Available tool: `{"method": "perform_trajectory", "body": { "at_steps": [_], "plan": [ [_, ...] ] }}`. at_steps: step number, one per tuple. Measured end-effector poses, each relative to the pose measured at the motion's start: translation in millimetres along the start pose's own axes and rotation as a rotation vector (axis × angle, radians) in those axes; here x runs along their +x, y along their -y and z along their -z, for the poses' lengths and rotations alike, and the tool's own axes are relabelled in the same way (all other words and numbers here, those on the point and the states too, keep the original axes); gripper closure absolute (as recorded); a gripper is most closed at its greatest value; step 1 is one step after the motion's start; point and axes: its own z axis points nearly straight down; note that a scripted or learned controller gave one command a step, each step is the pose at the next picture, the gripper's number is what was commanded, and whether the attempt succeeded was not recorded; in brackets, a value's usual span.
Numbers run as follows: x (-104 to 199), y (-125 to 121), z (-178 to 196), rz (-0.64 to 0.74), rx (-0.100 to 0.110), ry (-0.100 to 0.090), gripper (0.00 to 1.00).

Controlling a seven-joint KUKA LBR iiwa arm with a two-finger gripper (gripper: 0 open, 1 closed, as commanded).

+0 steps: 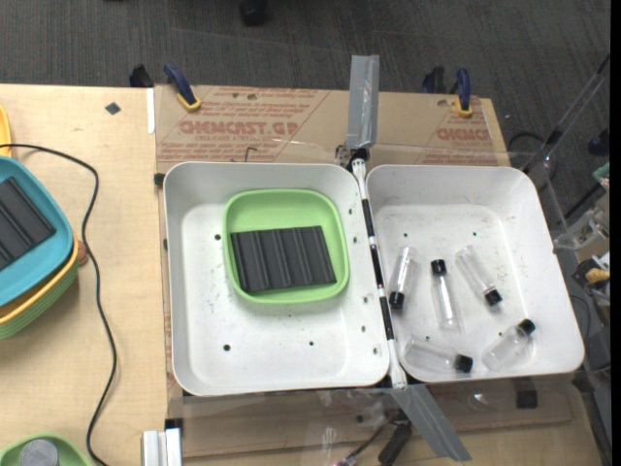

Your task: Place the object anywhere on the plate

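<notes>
Five clear vials [443, 294] are lying loose in the right bin [543, 260], well apart from the green plate [335, 216] sitting in the left bin [194, 348].

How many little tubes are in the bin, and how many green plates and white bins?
Tubes: 5
Green plates: 1
White bins: 2
Total: 8

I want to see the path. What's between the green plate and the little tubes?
In the camera view, the bins' two touching walls lie between green plate and tubes.
</notes>
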Motion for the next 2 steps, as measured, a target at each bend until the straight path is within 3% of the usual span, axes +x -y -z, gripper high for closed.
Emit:
{"method": "perform_trajectory", "body": {
  "at_steps": [1,2],
  "plan": [
    [-4,-7,27,-0.291,0.0,0.0,0.0],
    [3,4,-15,-0.326,0.001,0.0,0.0]
  ]
}}
